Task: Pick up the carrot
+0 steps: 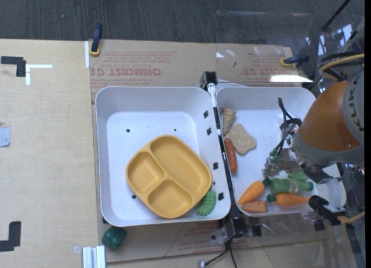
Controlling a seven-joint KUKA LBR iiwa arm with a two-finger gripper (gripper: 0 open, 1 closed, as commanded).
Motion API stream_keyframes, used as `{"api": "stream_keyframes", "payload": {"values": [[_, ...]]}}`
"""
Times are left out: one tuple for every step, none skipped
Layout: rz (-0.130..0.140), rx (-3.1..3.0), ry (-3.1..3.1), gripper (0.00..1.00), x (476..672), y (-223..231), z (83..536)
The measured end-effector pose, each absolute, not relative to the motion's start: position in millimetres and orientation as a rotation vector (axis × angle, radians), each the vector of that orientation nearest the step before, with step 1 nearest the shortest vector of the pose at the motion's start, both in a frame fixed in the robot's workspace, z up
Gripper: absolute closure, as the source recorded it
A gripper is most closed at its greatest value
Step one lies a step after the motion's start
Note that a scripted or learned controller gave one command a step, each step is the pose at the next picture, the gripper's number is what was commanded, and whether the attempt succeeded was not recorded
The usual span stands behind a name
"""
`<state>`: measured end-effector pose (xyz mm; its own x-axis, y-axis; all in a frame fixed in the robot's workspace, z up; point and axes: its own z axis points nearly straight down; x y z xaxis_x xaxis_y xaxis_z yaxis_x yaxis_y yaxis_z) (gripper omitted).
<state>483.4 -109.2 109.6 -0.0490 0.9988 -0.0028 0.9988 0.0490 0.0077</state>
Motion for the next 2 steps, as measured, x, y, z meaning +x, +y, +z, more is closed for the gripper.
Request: {"api": "stream_keyframes", "payload": {"values": [[0.005,2.162,2.27,0.0,483.4,-109,110],[0.001,2.09,2.346,0.0,479.0,-94,92]]}}
